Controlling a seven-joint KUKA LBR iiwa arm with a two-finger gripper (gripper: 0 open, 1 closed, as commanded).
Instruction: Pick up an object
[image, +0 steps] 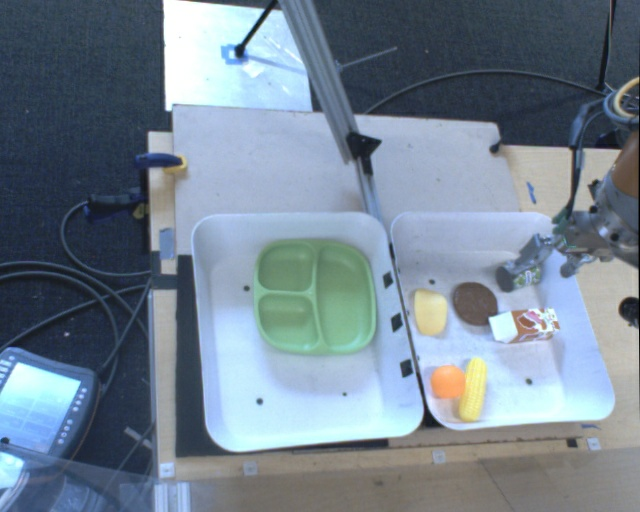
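The right bin (590, 385) carries its clutter in the near-left half: a pale yellow block (431, 312), a brown disc (475, 302), a small carton (524, 325), an orange ball (448, 381) and a corn cob (473, 389), closely grouped with narrow gaps. Bare floor lies along its far wall and near-right corner. The gripper (524, 268) occupies the far-right area. In the left bin (225, 400), a green divided plate (315, 297) sits centrally; margins around it are open, widest along the near side.
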